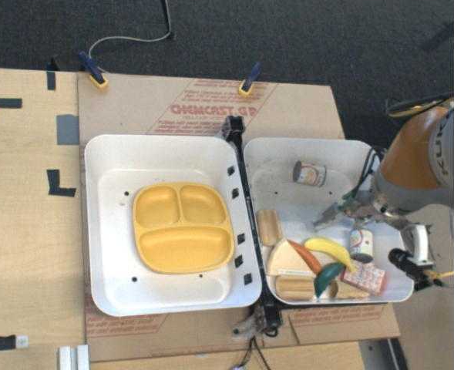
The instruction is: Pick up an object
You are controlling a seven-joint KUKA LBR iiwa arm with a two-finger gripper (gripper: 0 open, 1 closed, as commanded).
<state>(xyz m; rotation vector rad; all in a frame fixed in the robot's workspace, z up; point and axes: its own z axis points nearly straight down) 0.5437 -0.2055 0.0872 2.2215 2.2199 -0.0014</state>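
My gripper (345, 216) hangs over the middle of the right bin (288, 154), its fingers spread open with nothing between them. Just below it stands a small white can (361, 243). A yellow banana (328, 249) lies to the lower left of the gripper, beside a cheese wedge (286, 257) and an orange carrot (307, 257). Another small can (310, 174) lies on its side at the back of the bin, up and left of the gripper.
The right bin's front also holds a green pepper (327, 277), a bread loaf (294, 287), a pink packet (364, 280) and a wooden block (268, 227). A yellow divided plate (183, 227) lies in the left bin (103, 206). The arm (415, 168) comes in from the right.
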